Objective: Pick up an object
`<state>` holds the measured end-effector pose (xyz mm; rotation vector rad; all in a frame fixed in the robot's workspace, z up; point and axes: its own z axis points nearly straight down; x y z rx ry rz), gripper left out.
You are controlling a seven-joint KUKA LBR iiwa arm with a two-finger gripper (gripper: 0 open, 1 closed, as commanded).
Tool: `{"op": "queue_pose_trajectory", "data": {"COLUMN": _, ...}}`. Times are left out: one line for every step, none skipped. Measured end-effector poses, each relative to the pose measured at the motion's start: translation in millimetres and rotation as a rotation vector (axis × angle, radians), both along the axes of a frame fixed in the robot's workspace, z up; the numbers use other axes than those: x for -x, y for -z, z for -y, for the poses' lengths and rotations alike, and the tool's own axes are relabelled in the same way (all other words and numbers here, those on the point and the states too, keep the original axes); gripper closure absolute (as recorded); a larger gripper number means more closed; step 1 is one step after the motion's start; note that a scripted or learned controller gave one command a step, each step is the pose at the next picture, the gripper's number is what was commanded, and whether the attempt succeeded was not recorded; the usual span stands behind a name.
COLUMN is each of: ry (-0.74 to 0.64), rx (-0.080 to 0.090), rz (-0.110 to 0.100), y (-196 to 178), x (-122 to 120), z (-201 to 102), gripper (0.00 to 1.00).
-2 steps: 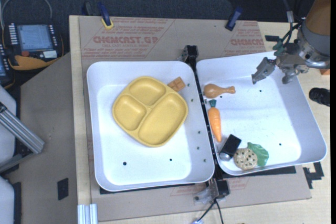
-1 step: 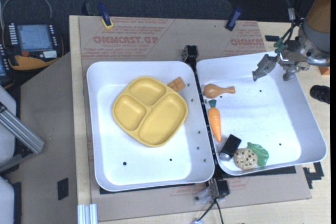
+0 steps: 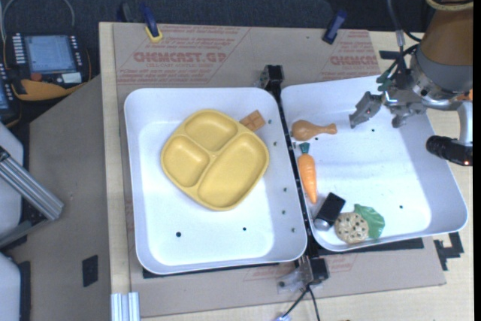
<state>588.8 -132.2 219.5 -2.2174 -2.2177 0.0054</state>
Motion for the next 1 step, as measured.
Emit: {"op": "queue_pose_trajectory", "data": {"ry": 0.000, "rx": 0.000, "rz": -0.001, "y": 43.0, "x": -0.4, "z": -1.1, "gripper": 0.00}}
